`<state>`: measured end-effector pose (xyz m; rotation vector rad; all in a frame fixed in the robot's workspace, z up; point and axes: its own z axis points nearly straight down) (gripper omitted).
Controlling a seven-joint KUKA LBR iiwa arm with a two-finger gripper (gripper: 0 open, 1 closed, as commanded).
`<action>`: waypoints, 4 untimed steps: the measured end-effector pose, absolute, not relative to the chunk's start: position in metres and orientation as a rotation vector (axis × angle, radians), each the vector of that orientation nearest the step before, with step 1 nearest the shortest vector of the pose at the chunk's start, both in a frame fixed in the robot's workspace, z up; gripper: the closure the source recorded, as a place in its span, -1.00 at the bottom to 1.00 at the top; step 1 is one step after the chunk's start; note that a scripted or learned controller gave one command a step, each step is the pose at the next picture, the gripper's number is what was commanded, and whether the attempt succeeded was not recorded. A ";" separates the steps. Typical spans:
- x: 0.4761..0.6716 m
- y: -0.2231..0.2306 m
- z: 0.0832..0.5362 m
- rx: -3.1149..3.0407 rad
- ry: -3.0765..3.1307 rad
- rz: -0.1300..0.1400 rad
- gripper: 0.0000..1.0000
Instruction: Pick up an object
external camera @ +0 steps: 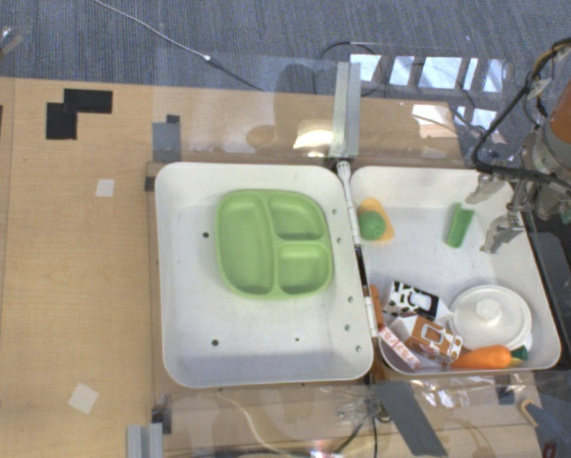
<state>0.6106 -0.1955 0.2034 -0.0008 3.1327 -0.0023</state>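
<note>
A: Two white bins sit side by side on the bench, the left bin [185, 351] and the right bin [414, 194]. Why is the left one so bare?

B: It bears just the green divided plate [271, 243], lying flat near the middle. I judge it serves as the receiving side, so the pick will come from the right, where the small things are.

A: And the arm [564, 122]?

B: It reaches in at the right bin's far right corner, with the gripper [496, 216] hanging over the rim area, its two fingers spread apart and nothing between them. That posture suits an approach, not a carry.

A: What lies in reach?

B: The biggest is the white lidded bowl [493, 317] near the front right. Ahead of it, against the front wall, lies an orange carrot [481, 358], touching the bowl's edge. Left of those, a black-and-white carton [412, 302] and a brown patterned packet [429, 339] crowd the front left corner, overlapping.

A: Anything easier?

B: The small green cylinder [459, 225] stands alone, just beside the gripper, with bare floor around it. That looks the likeliest target. A green and yellow toy [372, 220] rests against the dividing wall, farther off.
</note>
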 end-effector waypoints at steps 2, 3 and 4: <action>0.668 -0.188 0.229 -0.203 3.107 -0.015 -1.00; 0.672 -0.177 0.095 -0.172 3.126 -0.004 -1.00; 0.673 -0.206 0.232 -0.654 3.052 -0.014 -1.00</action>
